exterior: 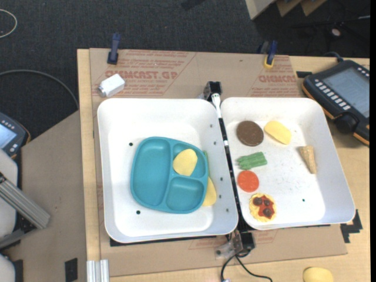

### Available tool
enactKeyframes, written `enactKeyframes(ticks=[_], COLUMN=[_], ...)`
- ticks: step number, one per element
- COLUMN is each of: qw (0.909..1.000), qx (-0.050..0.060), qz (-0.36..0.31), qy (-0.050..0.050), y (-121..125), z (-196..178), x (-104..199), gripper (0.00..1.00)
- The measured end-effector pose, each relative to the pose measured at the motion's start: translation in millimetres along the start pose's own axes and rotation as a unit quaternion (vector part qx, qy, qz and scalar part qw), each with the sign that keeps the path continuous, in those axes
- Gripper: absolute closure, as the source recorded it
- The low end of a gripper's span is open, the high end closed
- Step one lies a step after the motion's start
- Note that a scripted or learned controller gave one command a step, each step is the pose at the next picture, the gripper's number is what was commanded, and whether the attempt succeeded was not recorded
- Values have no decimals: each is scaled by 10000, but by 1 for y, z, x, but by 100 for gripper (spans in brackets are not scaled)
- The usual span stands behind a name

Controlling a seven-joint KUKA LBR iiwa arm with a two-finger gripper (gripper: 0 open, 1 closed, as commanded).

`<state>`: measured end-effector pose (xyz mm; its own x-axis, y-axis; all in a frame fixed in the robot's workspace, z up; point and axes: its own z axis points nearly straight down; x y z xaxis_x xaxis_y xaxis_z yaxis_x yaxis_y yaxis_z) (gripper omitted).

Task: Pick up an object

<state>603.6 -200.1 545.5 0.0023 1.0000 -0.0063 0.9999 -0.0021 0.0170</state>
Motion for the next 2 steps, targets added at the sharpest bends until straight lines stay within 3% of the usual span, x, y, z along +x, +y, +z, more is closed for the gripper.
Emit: enactKeyframes(ticks=[1,2], qw=[9998,10000], qx=[165,-11], qz=[23,-17], qy=[55,-3], y=[-76,-126], z=[148,6], x=[-23,-1], gripper=[100,100])
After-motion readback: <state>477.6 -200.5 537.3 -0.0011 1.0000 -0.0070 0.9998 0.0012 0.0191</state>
